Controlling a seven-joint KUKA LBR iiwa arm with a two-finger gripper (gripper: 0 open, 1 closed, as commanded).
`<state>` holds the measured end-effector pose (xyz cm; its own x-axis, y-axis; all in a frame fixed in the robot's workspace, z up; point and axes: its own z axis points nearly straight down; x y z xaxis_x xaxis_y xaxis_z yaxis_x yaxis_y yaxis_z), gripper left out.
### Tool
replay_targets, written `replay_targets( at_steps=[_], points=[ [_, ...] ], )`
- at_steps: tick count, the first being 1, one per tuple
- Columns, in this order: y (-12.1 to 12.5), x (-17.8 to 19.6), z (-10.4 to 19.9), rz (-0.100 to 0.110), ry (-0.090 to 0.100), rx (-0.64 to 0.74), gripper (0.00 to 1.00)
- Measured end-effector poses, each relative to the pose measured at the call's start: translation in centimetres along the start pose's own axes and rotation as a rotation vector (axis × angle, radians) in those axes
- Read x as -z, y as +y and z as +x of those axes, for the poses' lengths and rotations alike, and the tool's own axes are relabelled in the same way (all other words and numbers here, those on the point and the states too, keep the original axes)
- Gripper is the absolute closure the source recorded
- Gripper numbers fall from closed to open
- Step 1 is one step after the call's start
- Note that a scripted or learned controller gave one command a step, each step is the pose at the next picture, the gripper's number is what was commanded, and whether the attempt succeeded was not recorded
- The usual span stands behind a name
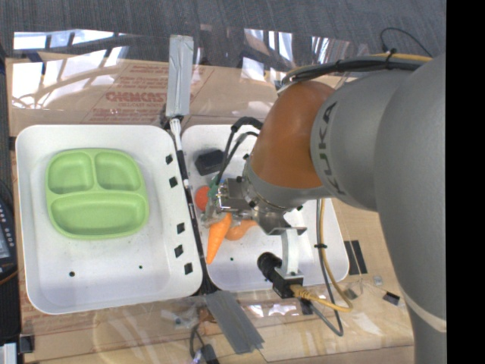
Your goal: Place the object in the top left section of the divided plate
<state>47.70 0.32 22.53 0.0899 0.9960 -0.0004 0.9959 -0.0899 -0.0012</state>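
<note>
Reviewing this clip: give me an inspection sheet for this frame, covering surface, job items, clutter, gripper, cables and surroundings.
Surface: two white bins side by side, left bin and right bin, on a bench with cardboard behind.
Job's things: green divided plate lies in the left bin, all three sections bare; carrot lies in the right bin near the divider, beside a red item and an orange item.
Clutter: dark object in the right bin.
Gripper: gripper sits low over the right bin; finger state hidden by the arm.
Cables: yellow cable and black cable at the arm.
Surroundings: grey tape strips on the bin joint, carpet beyond.
</note>
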Motion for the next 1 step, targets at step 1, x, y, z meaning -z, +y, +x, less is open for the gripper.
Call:
replay_targets(
  at_steps=[1],
  points=[
    [1.84, 2.21, -0.54, 0.003, -0.001, 0.159, 1.00]
  ],
)
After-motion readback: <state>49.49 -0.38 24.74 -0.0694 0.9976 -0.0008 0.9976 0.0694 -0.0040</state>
